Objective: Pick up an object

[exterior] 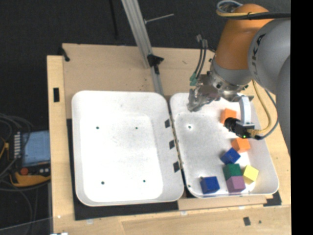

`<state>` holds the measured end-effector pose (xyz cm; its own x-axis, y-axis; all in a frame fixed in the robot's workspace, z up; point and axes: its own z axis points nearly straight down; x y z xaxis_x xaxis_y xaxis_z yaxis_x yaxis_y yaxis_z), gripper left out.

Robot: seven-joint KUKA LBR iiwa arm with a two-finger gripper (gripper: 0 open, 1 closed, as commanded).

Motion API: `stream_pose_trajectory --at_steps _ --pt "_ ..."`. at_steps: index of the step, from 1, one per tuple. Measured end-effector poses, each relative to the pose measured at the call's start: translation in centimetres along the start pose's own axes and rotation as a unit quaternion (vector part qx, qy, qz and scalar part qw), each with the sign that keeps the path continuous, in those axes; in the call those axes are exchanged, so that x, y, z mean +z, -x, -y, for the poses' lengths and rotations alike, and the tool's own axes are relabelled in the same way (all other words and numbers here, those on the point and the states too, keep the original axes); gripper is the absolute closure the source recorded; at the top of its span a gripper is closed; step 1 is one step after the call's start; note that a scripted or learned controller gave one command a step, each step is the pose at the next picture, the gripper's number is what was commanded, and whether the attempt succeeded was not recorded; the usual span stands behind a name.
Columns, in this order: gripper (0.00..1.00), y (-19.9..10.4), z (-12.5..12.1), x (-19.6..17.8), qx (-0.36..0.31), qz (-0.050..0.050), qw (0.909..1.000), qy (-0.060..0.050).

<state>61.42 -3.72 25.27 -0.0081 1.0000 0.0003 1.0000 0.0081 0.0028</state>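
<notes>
Nothing sat between the fingers of the gripper as far as the slanted view let on, though whether they stood wide or narrow could not be told; the metal tip was too small and too dark against the wrist. It hung over the far left corner of the right bin, close to the rim beside the left bin.

Well apart from it, toward the right and near side, lay the candidates. An orange block sat closest, partly behind a black fitting on the arm. A second orange block came next, then a blue block, a green block, a purple block and a yellow block, these packed touching or nearly so. One more blue block stood alone at the near rim.

Here was the worry: coming down where it hung, the gripper would likely have closed on bare floor and come up with nothing. Going into the cluster carried its own risk, since fingers wedged between tight neighbours could have shoved blocks aside or pinched two. The lone blue block looked the safest bet, though the near wall might have fouled a finger.
</notes>
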Motion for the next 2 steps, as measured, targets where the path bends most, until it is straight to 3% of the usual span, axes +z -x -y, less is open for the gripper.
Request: stream_pose_trajectory --at_steps 2 --pt "1.00 -9.9 -2.4 -0.2 0.001 0.001 1.0000 0.000"
